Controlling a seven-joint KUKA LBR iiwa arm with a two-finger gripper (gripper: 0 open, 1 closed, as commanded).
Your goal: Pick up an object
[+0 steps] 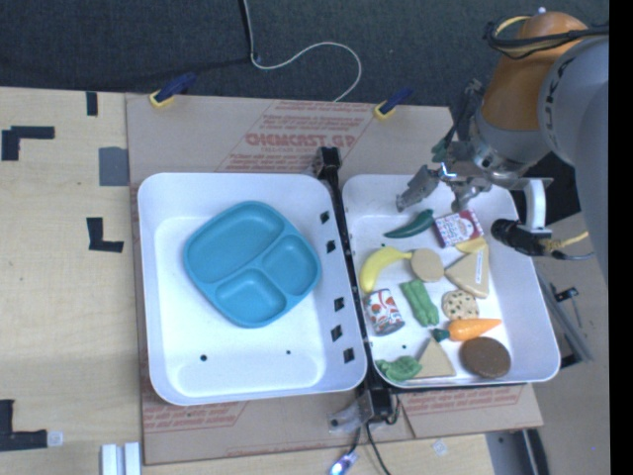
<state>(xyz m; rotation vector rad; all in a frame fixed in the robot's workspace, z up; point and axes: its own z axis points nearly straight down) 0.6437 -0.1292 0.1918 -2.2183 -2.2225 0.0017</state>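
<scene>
Since the right bin (529, 310) is packed this tight with toy food, I'd say the biggest risk is the gripper (440, 194) nabbing two things at once or just shoving the pile around. It hangs over the top end of that bin with its two fingers spread fairly wide and nothing between them — so no pick yet as far as I can judge.

Closest candidates are the green pepper (409, 226) just below the left finger and the little red-and-white packet (457, 229) just under the right one. They sit near each other, so a straight drop between them could land on neither, or clip the packet's edge and flip it against the bin wall.

Further down it's worse: the banana (381, 264), a round tan cookie (427, 264), a cheese wedge (473, 268) and a green bean pod (421, 302) are all touching or just beside one another. A finger coming down there probably wedges on top of something instead of sliding past it.

The pepper's thin and curved too — if the fingers close across its tapered tip it could squirt out sideways.

Meanwhile the left bin (168, 265) only has the blue divided plate (252, 262), well apart from all this, so it's no trouble.
</scene>
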